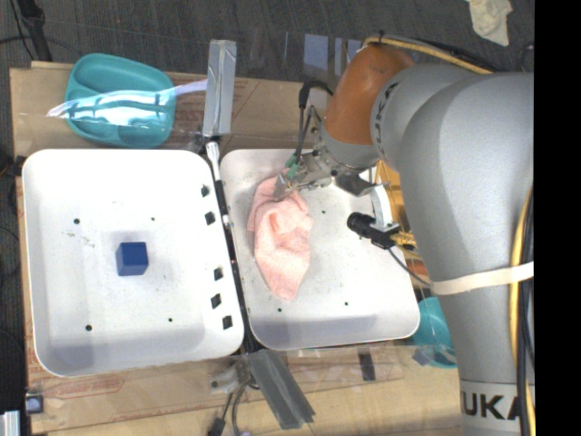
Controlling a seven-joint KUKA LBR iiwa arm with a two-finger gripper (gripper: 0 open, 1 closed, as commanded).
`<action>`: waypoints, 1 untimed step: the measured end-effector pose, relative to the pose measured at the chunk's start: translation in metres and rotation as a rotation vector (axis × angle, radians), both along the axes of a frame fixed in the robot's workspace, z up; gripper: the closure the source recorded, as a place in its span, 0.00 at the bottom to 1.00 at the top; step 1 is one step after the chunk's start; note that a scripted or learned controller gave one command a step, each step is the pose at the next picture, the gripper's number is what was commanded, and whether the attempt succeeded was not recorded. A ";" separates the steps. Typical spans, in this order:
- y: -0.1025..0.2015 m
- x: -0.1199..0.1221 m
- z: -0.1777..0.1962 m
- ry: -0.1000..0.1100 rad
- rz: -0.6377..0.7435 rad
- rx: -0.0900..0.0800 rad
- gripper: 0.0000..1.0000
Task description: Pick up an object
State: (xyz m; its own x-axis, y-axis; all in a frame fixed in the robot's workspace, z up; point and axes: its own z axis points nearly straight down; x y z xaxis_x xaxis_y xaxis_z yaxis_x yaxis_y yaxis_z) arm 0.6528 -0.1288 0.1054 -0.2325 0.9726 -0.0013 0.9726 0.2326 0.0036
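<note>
A pink cloth point(283, 243) lies in the right bin point(363, 312), stretched from its upper left toward the middle. My gripper point(292, 180) is at the cloth's top end, and the fabric bunches up into its fingers there, so it is shut on the cloth. The rest of the cloth drapes down onto the bin floor. A small blue cube point(132, 258) sits alone in the left bin point(54, 334), far from the gripper.
The arm's large grey body point(463, 198) covers the right bin's right side. A teal scoop-like object point(118, 98) rests on the bench behind the left bin. A crumpled white rag point(487, 12) lies on the floor at the back right.
</note>
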 end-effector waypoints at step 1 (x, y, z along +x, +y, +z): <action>0.084 0.004 0.088 0.003 0.000 0.001 1.00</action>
